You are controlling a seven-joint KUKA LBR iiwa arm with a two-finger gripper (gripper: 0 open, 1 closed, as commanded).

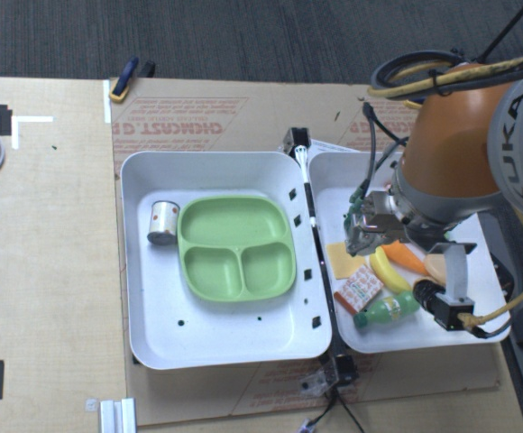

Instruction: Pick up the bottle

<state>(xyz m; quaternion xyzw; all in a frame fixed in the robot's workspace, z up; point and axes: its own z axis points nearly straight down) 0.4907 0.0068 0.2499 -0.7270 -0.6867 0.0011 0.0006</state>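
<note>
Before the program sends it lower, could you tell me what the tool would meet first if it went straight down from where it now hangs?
Probably the yellow cheese slice beneath the tool, not the green bottle, which lies nearer the camera; depth is unclear.

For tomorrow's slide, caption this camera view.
Gripper hovers over the right bin; green bottle lies among toy food.

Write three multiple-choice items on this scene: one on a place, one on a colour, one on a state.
1. Where does the bottle lie?
A. Right bin
B. Left bin
C. On the cardboard

2. What colour is the divided tray?
A. White
B. Orange
C. Green

3. How is the can placed?
A. On its side by the tray
B. Upright on the tray
C. Stacked on the bottle

Key: 1 A, it lies in the right bin near the front wall. 2 C, pale green throughout. 3 A, it lies sideways at the tray's left edge.
</note>
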